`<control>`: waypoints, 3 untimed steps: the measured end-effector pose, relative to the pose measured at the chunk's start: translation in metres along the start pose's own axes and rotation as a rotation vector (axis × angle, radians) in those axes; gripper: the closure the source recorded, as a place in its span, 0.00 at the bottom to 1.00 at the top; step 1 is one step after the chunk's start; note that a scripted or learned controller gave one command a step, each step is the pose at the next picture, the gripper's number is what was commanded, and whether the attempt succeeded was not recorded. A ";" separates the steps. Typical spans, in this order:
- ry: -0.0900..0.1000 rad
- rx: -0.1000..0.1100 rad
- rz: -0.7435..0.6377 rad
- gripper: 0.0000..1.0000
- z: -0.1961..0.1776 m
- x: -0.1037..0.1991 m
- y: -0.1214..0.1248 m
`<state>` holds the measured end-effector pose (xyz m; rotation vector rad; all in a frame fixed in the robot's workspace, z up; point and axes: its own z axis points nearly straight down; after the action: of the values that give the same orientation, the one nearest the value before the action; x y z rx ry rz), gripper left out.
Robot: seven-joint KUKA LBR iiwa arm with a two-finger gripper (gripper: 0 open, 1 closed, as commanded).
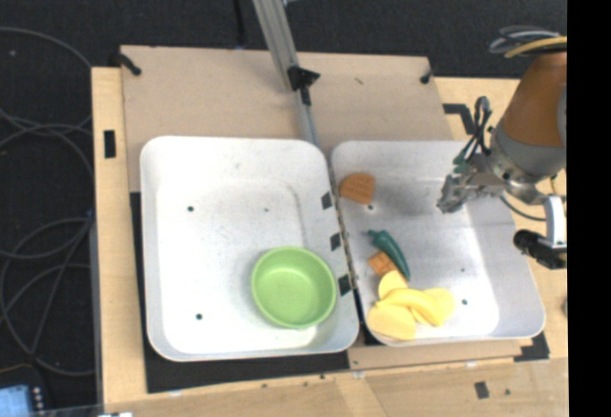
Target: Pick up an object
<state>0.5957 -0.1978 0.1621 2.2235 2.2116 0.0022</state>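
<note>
My gripper (452,198) hangs over the right part of the right bin (496,310), below the arm's orange band; nothing shows between its fingers. In that bin lie an orange-brown round piece (358,187) at the upper left, a dark green object (389,250) in the middle, a small orange block (381,263) beside it, and a yellow lump (410,307) at the front. The gripper is well to the right of all of them. A green bowl (293,286) sits at the front right of the left bin (172,215).
A slanted metal pole (272,14) runs from the top of the view down to the gap between the bins. Black cables (38,215) lie left of the bench. The arm's body (535,119) stands at the right edge.
</note>
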 end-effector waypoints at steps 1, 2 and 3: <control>0.000 -0.003 -0.007 1.00 -0.063 0.001 -0.004; 0.001 0.000 -0.008 1.00 -0.091 -0.001 -0.003; 0.004 0.003 -0.012 1.00 -0.090 0.049 -0.002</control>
<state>0.5936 -0.1482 0.2518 2.2136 2.2290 0.0032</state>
